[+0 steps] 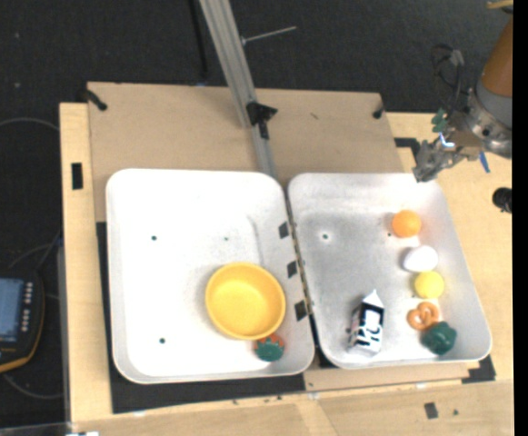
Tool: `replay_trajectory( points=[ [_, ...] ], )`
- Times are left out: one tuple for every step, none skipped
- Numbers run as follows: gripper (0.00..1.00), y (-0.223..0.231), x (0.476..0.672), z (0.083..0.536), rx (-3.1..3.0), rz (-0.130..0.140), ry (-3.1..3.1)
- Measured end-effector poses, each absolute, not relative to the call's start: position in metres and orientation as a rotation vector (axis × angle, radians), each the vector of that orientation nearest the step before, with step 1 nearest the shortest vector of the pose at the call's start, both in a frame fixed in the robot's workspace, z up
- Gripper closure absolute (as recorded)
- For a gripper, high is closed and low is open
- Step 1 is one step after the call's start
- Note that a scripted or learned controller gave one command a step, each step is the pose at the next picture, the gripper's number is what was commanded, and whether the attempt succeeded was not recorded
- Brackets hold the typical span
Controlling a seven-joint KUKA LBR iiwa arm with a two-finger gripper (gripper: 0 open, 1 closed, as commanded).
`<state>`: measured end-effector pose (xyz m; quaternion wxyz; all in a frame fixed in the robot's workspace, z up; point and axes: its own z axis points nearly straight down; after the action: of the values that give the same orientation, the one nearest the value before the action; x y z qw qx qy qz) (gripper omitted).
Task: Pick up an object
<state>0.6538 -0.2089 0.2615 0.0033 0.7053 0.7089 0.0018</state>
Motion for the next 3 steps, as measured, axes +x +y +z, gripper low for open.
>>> replay_trajectory(
  points=[
    [1.0, -0.21, 0.655, 0.295, 2.211, 0.004, 2.225],
    [1.0, -0.156, 0.659, 0.28, 2.215, 0.001, 2.228],
    [1.0, -0.114, 0.658, 0.274, 2.216, -0.001, 2.227]
  ],
)
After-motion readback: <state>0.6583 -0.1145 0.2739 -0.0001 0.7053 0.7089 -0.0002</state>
